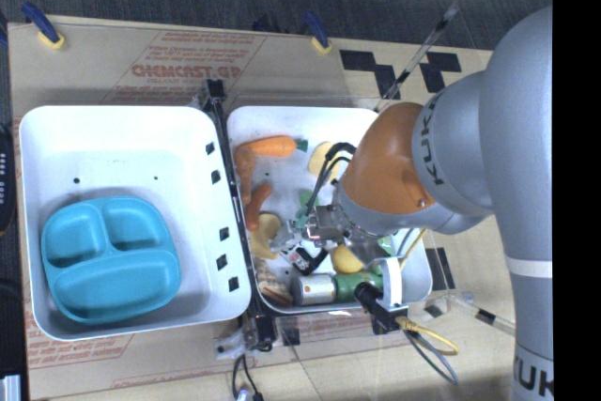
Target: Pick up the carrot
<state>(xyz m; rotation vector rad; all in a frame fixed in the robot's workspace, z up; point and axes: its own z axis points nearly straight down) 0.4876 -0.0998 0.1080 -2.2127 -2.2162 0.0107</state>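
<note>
The carrot (pixel 266 146), orange with a small green stub at its right end, lies flat near the back left of the right bin (pixel 282 118). My gripper (pixel 313 238) is down in the middle of that bin, among the clutter, below and to the right of the carrot and apart from it. The orange wrist band and grey arm cover most of the gripper from above. Nothing can be made out in its grasp.
The right bin also holds a reddish sausage (pixel 257 201), a pale yellow piece (pixel 320 155), a lemon (pixel 346 260), a silver can (pixel 315 288) and green items. The left bin (pixel 113 131) contains a blue divided plate (pixel 108 254). My arm covers the right bin's right side.
</note>
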